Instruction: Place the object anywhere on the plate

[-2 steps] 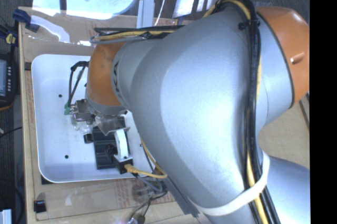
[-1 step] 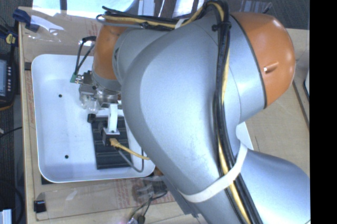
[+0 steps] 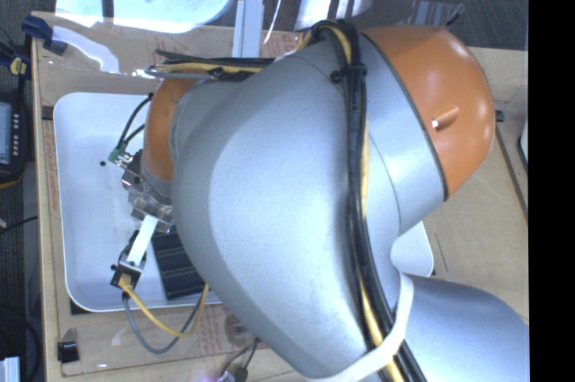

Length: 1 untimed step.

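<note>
- The arm (image 3: 296, 218) reaches in from 3 o'clock and covers most of the bench.
- The gripper (image 3: 139, 191) hangs over the bin (image 3: 85, 191) at 9 o'clock.
- Wide or narrow: cannot tell.

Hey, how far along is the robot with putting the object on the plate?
Done: nothing I can confirm; the big grey robot arm with its orange band hides most of the scene. In hand: its wrist end is over the shallow white left bin; any grasp is hidden. Left: setting the object on the plate.
</note>
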Each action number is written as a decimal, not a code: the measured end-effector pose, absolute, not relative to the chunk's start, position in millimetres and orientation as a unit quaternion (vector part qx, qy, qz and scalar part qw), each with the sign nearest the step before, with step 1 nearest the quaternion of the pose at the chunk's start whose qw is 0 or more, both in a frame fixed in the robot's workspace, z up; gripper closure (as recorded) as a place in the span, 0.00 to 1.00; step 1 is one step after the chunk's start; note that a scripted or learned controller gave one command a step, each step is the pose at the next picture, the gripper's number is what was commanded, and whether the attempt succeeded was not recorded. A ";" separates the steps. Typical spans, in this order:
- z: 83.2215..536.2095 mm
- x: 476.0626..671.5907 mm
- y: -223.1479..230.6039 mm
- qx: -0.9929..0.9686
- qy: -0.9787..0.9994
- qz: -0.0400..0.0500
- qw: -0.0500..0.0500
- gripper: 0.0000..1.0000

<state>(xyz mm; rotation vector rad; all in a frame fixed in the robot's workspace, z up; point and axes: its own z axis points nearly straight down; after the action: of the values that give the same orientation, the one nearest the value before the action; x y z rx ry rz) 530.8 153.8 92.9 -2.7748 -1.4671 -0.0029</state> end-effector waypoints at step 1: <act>247.2 519.5 137.9 -0.858 -0.513 0.001 0.002 1.00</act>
<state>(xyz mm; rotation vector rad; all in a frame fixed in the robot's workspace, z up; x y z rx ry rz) 519.5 137.9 247.2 -2.6932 -1.6110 0.0022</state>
